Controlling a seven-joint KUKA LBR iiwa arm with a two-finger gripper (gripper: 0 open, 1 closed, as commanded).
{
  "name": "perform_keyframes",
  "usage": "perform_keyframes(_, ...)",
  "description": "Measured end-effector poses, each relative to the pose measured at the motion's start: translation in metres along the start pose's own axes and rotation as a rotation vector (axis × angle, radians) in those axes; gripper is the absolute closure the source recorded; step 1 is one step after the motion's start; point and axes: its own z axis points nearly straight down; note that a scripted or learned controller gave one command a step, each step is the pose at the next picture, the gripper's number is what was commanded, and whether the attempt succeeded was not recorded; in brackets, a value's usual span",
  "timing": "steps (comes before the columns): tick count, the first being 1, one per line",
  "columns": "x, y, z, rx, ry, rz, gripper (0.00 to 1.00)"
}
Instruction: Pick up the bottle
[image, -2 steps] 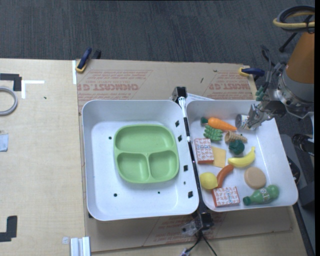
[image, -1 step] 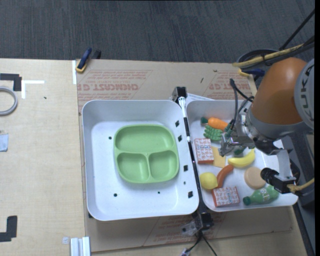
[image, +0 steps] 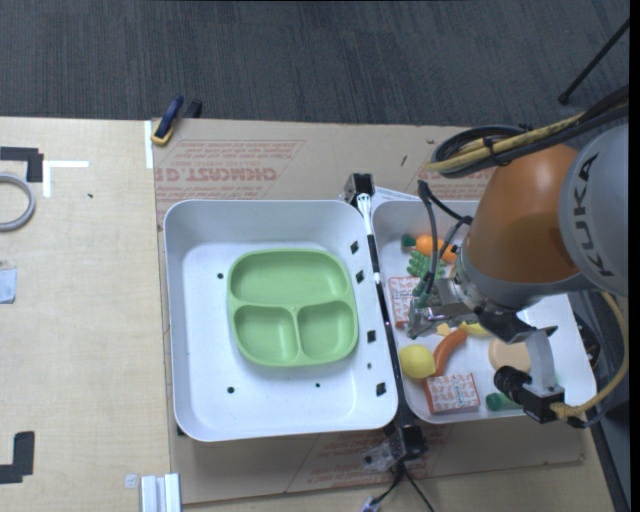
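Observation:
My gripper hangs low over the left half of the right bin, under the orange wrist band. Its metal tip sits just above an orange pepper-like piece and a yellow lemon. The arm's bulk covers the middle and back of this bin, so whatever lies beneath it is hidden. A small green object peeks out near the bin's front edge; I cannot tell what it is.
The left bin holds a green three-part tray. In the right bin lie a red-and-white box, a second printed box, a carrot with green top and a tan piece.

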Motion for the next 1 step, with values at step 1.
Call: perform_keyframes(1,0.0555,0.0070,0.0189,0.000,0.000,-0.120,1.00)
